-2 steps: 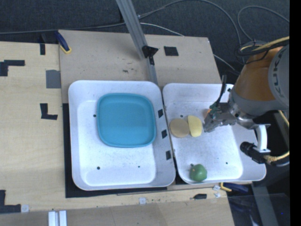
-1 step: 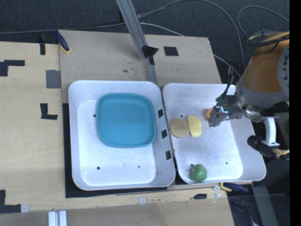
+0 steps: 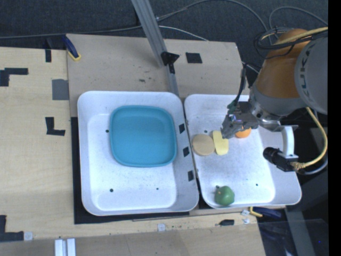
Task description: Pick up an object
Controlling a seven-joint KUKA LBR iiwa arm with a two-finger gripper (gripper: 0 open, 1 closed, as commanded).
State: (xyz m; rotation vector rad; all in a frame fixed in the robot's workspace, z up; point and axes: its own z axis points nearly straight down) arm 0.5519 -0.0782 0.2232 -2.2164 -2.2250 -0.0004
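Right, your gripper (image 3: 233,128) sits low in the right bin (image 3: 277,196), its dark fingers pointing down just above and to the right of the yellow block (image 3: 221,143). The block lies flat on the bin floor, touching the tan round piece (image 3: 202,145) on its left. You can see the fingers' tips close to the block's upper end, but nothing sits between them; how far apart they stand I cannot tell from this slant. An orange object (image 3: 243,133) peeks out from behind the gripper's body, mostly hidden, possibly a small ball. The green round item (image 3: 224,195) rests well apart, near the bin's front rim. Over in the left bin (image 3: 90,196) the blue plate (image 3: 143,135) lies on its own. The wrist and the orange band (image 3: 279,68) cover the right bin's far corner.
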